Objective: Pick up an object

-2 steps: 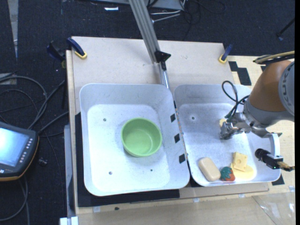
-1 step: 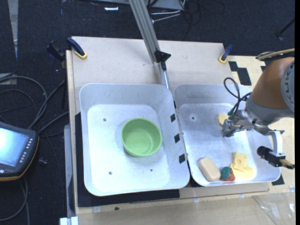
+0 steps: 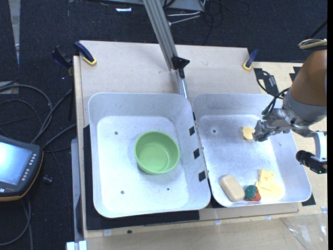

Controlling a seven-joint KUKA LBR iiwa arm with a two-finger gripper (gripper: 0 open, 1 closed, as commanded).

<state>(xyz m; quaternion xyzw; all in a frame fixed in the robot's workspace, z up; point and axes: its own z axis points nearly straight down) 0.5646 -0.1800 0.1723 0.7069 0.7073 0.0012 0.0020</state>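
While its finger state cannot be told, the gripper (image 3: pixel 258 133) sits beside a small yellow piece (image 3: pixel 247 133) in the right bin (image 3: pixel 223 113).

**Materials and surface finishes on the bench**

Two white bins (image 3: pixel 104 139) are looking like matt, faintly speckled plastic. A green bowl (image 3: pixel 157 152) is showing smooth, slightly glossy plastic. The bench top (image 3: pixel 130 66) is appearing as pale, matt wood board. A slanted pole (image 3: pixel 158 22) is gleaming like brushed metal. The arm's orange band (image 3: pixel 312 82) is looking smooth and satin.
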